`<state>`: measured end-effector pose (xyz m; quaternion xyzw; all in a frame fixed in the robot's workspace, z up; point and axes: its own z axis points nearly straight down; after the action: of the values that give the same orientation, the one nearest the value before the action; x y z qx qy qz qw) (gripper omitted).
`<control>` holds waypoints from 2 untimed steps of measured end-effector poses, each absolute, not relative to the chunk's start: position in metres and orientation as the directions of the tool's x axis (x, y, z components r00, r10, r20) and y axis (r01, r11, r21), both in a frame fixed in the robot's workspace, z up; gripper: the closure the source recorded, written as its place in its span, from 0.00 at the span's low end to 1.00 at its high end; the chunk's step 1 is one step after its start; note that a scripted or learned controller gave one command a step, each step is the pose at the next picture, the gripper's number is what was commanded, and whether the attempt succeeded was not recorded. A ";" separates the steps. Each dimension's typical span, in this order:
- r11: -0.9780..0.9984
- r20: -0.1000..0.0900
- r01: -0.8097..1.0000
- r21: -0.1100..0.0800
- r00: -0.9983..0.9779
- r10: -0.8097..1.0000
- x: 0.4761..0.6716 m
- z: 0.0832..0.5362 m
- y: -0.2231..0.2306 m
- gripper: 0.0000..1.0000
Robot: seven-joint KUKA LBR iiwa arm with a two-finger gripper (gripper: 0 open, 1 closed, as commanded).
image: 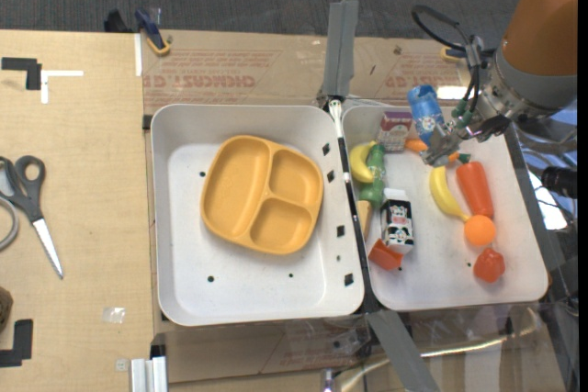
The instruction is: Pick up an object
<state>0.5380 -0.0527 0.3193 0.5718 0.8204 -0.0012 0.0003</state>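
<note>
Hand (447,145) grip state unclear, crowded by blue bottle (424,108), banana (444,191), carrot (475,187).

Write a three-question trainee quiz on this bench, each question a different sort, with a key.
1. True or false: the yellow divided plate lies in the right bin.
2. Which thing lies nearest the gripper? A) scissors B) blue bottle C) red pepper
3. Fill in: the orange ball touches the lower end of the ____.

Key
1. False; it lies in the left bin.
2. B
3. carrot
</note>
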 end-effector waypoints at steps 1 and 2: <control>0.370 0.000 0.929 -0.004 -0.370 0.929 0.499 0.271 0.001 1.00; 0.747 0.001 0.665 -0.001 -0.747 0.665 0.478 0.216 -0.070 1.00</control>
<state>0.4782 -0.0698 0.2160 0.3557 0.9346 -0.0003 -0.0006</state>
